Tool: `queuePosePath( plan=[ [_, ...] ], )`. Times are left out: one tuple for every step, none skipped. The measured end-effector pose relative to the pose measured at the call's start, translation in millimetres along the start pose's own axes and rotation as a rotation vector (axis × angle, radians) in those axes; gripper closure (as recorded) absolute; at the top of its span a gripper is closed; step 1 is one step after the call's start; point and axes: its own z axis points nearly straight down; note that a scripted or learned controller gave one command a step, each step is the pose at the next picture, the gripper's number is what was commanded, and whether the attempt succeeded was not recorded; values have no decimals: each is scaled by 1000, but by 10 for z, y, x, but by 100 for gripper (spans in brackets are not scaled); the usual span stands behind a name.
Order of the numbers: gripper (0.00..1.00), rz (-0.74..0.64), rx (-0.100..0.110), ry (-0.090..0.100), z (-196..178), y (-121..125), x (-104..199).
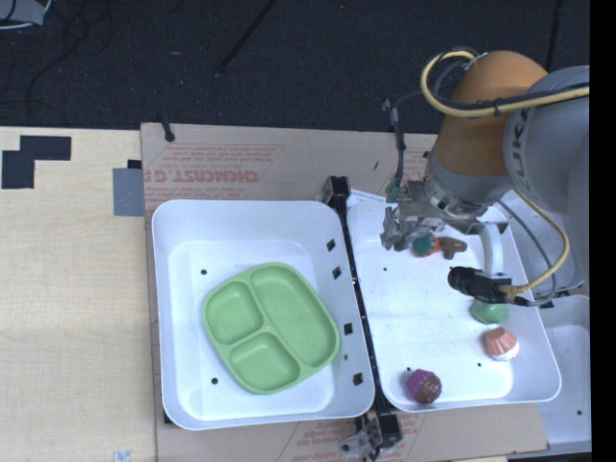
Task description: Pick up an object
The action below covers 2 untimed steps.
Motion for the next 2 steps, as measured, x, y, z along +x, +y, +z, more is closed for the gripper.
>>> queuePosePath(
  plan=[
    [100, -1, 1, 0, 11, -34, 580],
    [100, 0, -1, -1, 84, 64, 1096]
  ],
)
